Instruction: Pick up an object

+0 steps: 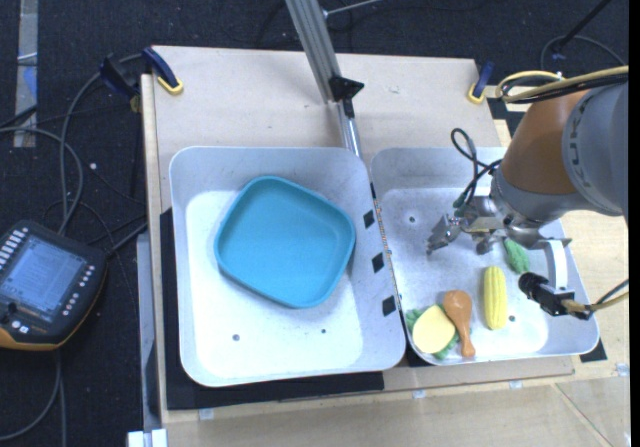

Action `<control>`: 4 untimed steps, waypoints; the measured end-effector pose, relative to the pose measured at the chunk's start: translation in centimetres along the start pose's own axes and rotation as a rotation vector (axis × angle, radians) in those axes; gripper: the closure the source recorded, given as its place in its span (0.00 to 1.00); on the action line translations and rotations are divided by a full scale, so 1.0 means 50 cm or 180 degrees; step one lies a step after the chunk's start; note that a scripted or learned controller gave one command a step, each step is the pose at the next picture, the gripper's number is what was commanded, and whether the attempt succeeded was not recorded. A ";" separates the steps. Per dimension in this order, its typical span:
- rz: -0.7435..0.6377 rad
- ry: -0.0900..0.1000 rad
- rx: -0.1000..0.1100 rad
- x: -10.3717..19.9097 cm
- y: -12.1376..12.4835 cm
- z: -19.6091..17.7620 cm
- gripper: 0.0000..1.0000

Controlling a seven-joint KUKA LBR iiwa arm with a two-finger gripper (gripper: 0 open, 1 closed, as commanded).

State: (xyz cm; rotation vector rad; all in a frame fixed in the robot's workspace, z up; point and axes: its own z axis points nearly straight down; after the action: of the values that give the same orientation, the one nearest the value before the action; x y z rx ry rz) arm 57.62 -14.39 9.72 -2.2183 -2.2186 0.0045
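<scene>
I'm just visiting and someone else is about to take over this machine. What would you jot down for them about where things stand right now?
Gripper: hanging over the right bin, above bare floor, with nothing between its fingers.
Things to pick: a corn cob, a chicken drumstick, a yellow-and-green piece of toy food and a green piece partly hidden by the arm, all clustered at the near end of the right bin.
Left bin: holds a blue plate.
Done: nothing picked up so far.
Left: move to one item, close on it, lift.
</scene>
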 end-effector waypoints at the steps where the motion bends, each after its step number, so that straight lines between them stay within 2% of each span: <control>1: 0.0001 -0.0003 -0.0018 -0.001 0.003 -0.026 1.00; 2: 0.0000 -0.0005 -0.0026 0.000 0.000 -0.110 1.00; 4: -0.0001 -0.0006 -0.0031 -0.015 -0.005 -0.332 1.00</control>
State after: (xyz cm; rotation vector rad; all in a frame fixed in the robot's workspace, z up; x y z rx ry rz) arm 57.47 -15.16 26.34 -2.2236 -2.2246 -0.0043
